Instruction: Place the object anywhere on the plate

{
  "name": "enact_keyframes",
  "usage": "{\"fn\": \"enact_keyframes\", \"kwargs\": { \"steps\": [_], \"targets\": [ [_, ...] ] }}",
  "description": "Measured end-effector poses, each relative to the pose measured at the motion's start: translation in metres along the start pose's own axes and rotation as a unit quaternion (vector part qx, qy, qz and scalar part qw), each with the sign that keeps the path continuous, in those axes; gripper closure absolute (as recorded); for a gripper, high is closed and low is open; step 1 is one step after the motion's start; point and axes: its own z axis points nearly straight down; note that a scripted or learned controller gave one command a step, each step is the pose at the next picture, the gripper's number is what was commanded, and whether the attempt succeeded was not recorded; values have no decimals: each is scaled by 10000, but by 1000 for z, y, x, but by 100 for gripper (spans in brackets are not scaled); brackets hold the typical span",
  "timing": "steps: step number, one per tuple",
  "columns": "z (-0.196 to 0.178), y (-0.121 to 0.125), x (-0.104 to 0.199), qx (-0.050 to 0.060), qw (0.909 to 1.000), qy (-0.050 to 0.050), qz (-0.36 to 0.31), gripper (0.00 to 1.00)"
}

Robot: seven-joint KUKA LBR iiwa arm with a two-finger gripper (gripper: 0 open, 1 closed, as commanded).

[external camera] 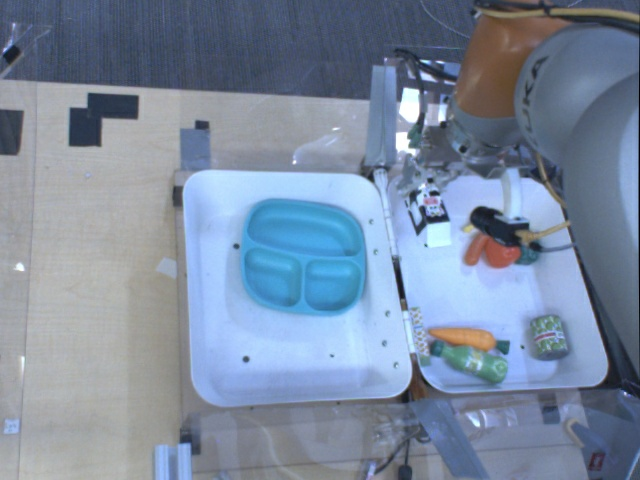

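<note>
White bins: two, side by side on the wooden table (90, 298). The left bin (215, 298) carries one blue plate (303, 253) with three compartments: one wide at the back, two smaller at the front. It sits roughly central in that bin.

The right bin (560, 288) holds five loose items:
- one carrot (462, 337) lying flat near the front-left corner
- one green bottle (475, 365) on its side just in front of the carrot, close to touching it
- one green can (547, 336) near the front-right, apart from the others
- one red piece (500, 254) and one orange piece (473, 250), pressed together mid-bin

All candidate objects are in the right bin. Can't tell which one is the target.

One arm (580, 98) enters from the right, its orange band (500, 63) above the wrist and the wrist pitched down. The end effector (430, 213) sits over the back-left corner of the right bin, just beside the divider between the bins and apart from the red/orange pair. Can't tell whether it's released or clenched. Nothing visibly grasped.
</note>
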Motion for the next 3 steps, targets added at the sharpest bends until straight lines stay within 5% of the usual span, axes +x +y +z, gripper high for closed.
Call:
{"fn": "enact_keyframes", "kwargs": {
  "steps": [1, 2, 3],
  "targets": [
    [-16, 4, 73, -3, 9989, 12, -479, 100],
    [14, -15, 158, 4, 9922, 14, -1250, 100],
    [14, -15, 157, 2, 9922, 15, -1246, 0]
  ]
}}
